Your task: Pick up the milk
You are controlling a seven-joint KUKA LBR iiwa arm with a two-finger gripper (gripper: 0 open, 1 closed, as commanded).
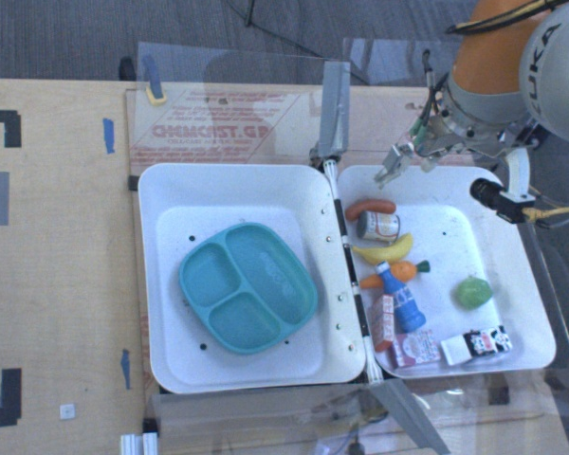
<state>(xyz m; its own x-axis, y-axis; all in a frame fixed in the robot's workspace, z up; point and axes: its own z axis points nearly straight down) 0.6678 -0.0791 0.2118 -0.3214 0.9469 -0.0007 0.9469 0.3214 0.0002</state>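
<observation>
The milk (476, 344) is a small white carton with black cow patches. It lies on its side near the front right corner of the right bin (512, 282). My gripper (410, 159) hangs over the back edge of that bin, above and behind the sausage, far from the milk. It is open with nothing between its fingers. The arm's orange band (501, 27) is at the upper right.
The right bin also holds a red sausage (371, 207), a small can (380, 226), a banana (383, 249), a carrot (398, 272), a blue bottle (404, 301), a pink carton (414, 349) touching the milk's left end, and a green ball (473, 293). A teal divided plate (248, 287) lies in the left bin.
</observation>
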